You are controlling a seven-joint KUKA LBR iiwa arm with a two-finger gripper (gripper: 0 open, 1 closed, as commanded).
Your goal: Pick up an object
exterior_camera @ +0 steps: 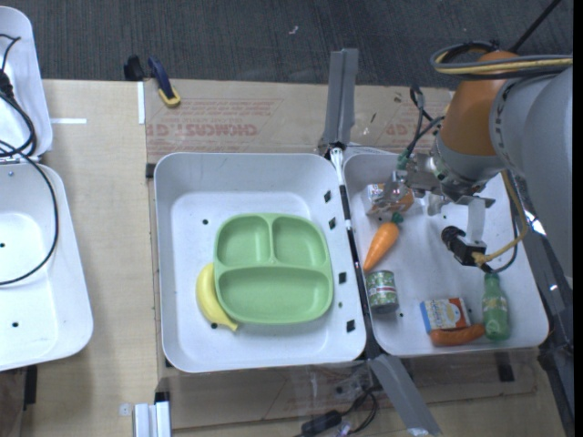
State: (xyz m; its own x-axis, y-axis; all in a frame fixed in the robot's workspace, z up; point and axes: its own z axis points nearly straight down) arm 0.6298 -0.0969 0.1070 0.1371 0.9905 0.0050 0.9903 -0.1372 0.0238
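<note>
My gripper [397, 195] is low in the far left part of the right bin [524, 285], just above the leafy end of a carrot [381, 245] that lies slanted along the bin's left wall. A small pale object [378, 193] sits right beside the gripper; I cannot tell if they touch. Nearer the front are a small green-labelled can [383, 291], a little orange-and-white box [444, 313], an orange sausage-shaped piece [457, 336] and a green bottle [495, 306].
The left bin [173, 244] holds a green divided plate [272, 269] with a banana [211, 300] against its left edge. A grey post [342, 98] rises between the bins at the back. A white fixture [36, 244] with black cables stands far left.
</note>
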